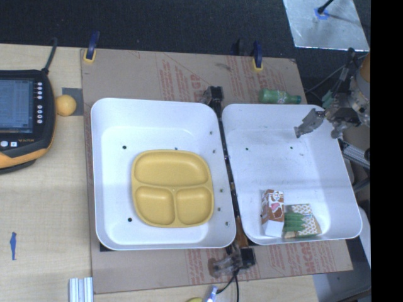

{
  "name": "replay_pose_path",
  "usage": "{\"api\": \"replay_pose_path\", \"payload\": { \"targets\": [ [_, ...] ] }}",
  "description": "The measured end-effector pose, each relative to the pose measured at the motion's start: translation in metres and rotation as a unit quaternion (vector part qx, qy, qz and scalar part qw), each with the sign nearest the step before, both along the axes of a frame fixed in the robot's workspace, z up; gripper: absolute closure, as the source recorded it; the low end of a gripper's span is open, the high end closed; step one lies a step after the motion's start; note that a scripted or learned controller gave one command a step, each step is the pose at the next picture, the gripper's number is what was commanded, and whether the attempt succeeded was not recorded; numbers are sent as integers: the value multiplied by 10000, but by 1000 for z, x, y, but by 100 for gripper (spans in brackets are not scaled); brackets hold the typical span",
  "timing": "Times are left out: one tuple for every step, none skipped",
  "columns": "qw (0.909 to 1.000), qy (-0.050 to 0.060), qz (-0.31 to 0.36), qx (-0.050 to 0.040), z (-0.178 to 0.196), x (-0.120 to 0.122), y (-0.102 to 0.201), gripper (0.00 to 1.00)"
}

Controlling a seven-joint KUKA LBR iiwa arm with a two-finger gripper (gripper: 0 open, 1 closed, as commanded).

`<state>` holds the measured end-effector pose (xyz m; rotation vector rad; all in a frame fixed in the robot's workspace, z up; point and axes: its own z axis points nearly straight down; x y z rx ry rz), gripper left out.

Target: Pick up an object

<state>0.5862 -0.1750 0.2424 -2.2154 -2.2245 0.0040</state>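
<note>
We see two white bins side by side on the bench (44, 200), sitting on a brown cardboard sheet (189, 74). The left bin (104, 131) holds a yellow divided plate (171, 187) with three compartments, lying flat near the bin's middle. The right bin (264, 131) holds two small items in its near corner: a brown-and-white packet (272, 212) and a green-and-tan packet (300, 221) just beside it, touching or almost touching.

The end effector (321, 124) is at the right bin's far right edge, above the rim, well apart from both packets. We see two grey fingers (306, 123) spread apart, nothing between them, so it's wide and carrying nothing.

Off the bins: a green bottle (280, 96) lies on the cardboard just behind the right bin. A yellow ball (65, 105) sits near the left bin's far left corner, next to a teach pendant (22, 121) with orange trim. Blue clamps (92, 45) pin the cardboard's far edge.
</note>
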Motion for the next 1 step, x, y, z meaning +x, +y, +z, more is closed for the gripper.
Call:
{"api": "replay_pose_path", "payload": {
  "targets": [
    [10000,7,10,-4,0,-23,28,0]
  ]
}}
